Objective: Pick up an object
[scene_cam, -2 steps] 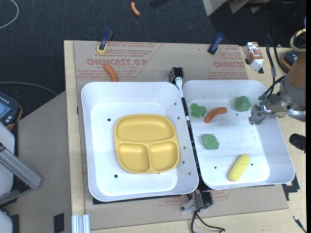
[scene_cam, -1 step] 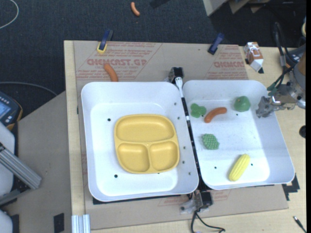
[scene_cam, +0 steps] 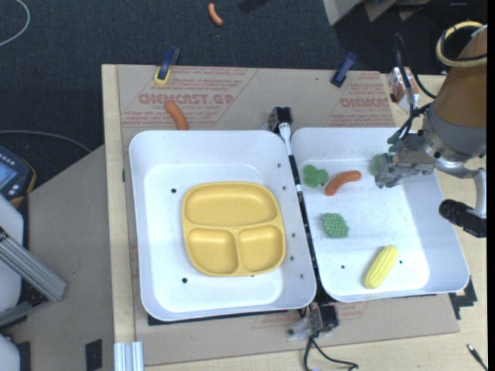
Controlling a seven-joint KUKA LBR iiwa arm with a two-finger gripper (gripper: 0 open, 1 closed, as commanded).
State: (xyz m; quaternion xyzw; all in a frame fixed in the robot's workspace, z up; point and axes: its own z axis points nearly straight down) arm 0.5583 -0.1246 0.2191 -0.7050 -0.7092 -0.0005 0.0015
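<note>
Gripper sits low over the upper right part of the right bin, just right of the toy sausage. Whether it is open or closed cannot be told at this angle; nothing is seen held in it.

Candidate objects, all in the right bin:
- Toy sausage, orange, lying at a slant near the bin's upper middle, nearest the gripper. Looks like smooth plastic, light, probably stiff and a bit slippery. Best hold judged to be across its narrow width at mid-length.
- Green leafy piece, just left of the sausage, close to the bin's left wall. Irregular shape, likely light; wall may crowd an approach.
- Green knobbly piece, lower, apart from the others. Textured surface should give grip.
- Toy corn cob, yellow, near the lower edge. Ridged, thicker; grasp across the short axis.

Left bin holds a yellow divided tray, three compartments, nothing seen in them.

A second orange sausage lies on the table, outside the bins.
</note>
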